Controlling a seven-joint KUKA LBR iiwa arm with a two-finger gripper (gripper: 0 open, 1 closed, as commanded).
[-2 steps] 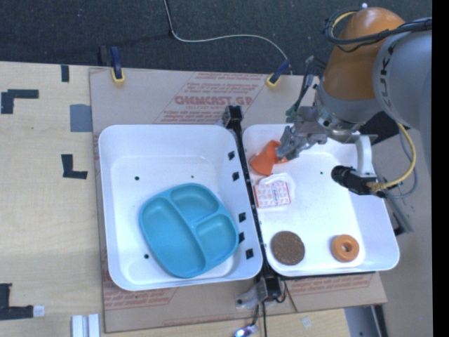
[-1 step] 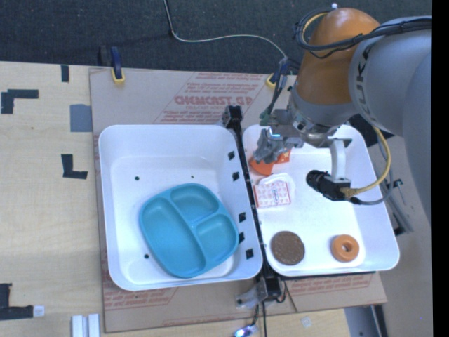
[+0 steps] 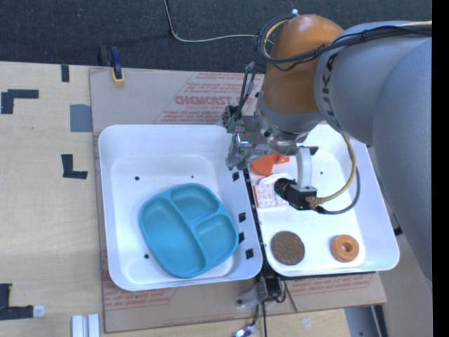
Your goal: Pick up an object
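Observation:
My gripper (image 3: 263, 161) hangs under the orange wrist band over the left end of the right bin (image 3: 372, 209), close to the divide between the bins. An orange object (image 3: 267, 163) lies right beneath it, partly hidden by the wrist. A white and red packet (image 3: 266, 192) lies just in front of it. Nearer the front of the same bin sit a brown round cookie (image 3: 287, 248) and a small orange donut (image 3: 345, 248). A blue divided plate (image 3: 188, 228) lies in the left bin (image 3: 119, 153).
The grey arm covers the right bin's far right part. A black cable and hose (image 3: 295, 192) loop down from the wrist over the packet. Both bins rest on a cardboard sheet (image 3: 175, 97) on the wooden bench.

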